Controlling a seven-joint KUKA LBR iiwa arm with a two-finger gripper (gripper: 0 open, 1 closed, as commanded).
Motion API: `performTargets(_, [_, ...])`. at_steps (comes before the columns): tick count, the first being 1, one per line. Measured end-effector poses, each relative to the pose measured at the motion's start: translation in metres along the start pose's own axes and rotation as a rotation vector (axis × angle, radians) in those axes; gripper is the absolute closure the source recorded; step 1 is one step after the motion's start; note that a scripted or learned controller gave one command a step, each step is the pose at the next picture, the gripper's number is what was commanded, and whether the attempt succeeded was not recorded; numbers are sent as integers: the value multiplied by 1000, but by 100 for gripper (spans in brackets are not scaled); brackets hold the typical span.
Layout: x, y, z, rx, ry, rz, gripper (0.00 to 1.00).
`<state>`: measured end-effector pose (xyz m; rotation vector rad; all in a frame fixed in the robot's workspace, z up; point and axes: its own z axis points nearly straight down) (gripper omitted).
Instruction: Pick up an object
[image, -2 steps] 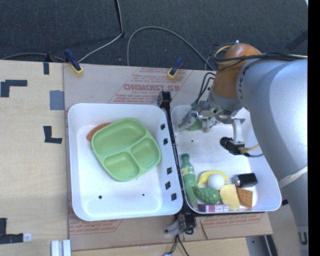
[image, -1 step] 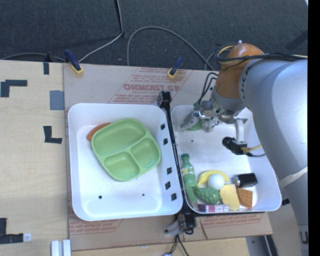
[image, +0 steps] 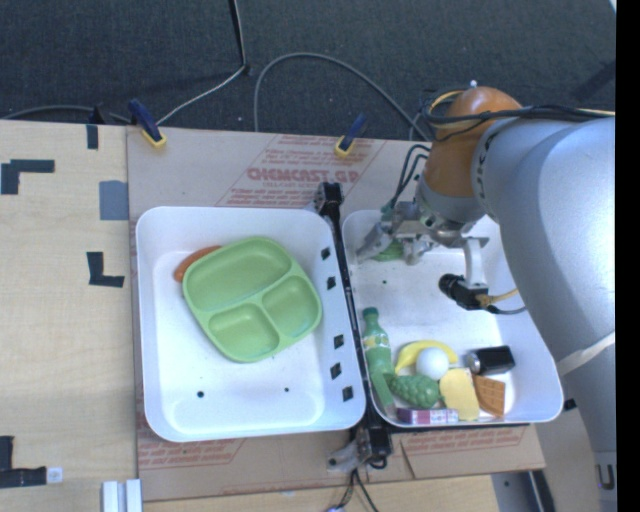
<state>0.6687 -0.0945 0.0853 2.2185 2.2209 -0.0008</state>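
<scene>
My gripper (image: 392, 240) hangs low over the far left corner of the right bin (image: 520, 330), just under the orange wrist band. A small green patch (image: 388, 251) shows right at its tip, and I cannot tell whether it is held. Loose objects lie at the near end of that bin: a green bottle (image: 377, 345), a white ball (image: 432, 360) inside a yellow banana, a bumpy green piece (image: 414, 390), a yellow block (image: 458, 393), a brown slice (image: 490, 393) and a black block (image: 492, 358).
The left bin (image: 170, 380) holds a green divided plate (image: 250, 298) with an orange item (image: 194, 261) poking out from under its far left edge. A black-clipped divider (image: 338, 290) separates the bins. Cables trail from the wrist over the right bin.
</scene>
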Motion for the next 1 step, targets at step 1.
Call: performTargets(1, [-1,0,0,0,1,0,0])
